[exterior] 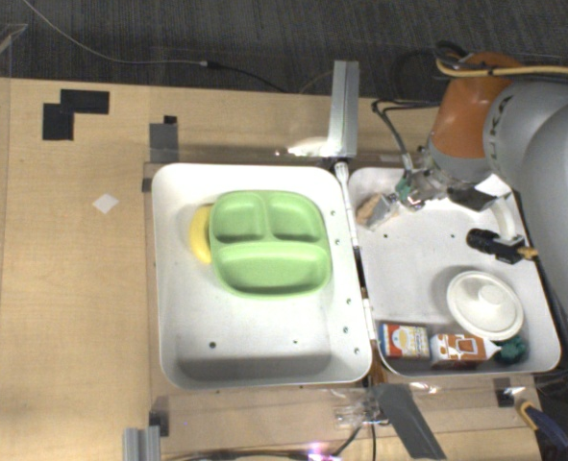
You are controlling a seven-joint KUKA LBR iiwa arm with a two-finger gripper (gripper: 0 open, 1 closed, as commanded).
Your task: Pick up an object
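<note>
Tan object (pixel 368 209) lies in the upper left corner of the right bin (pixel 408 277), close to the wall shared with the left bin (pixel 226 325). The gripper (pixel 406 196) sits just beside it, on its right, low over the bin floor. This view does not resolve whether the gripper is open or closed, and nothing can be seen held in it.

Likely target, judged by nearness: the tan object.

Possible faults from this position:
- Corner contact. The object is near two walls, so a descent slightly off line could strike the rim.
- Push-away. A closing motion off centre could slide the object against the wall instead of capturing it.
- Empty grasp. The object looks small and flat.

The white bowl (pixel 483 303) and carton (pixel 428 344) lie well apart.
</note>
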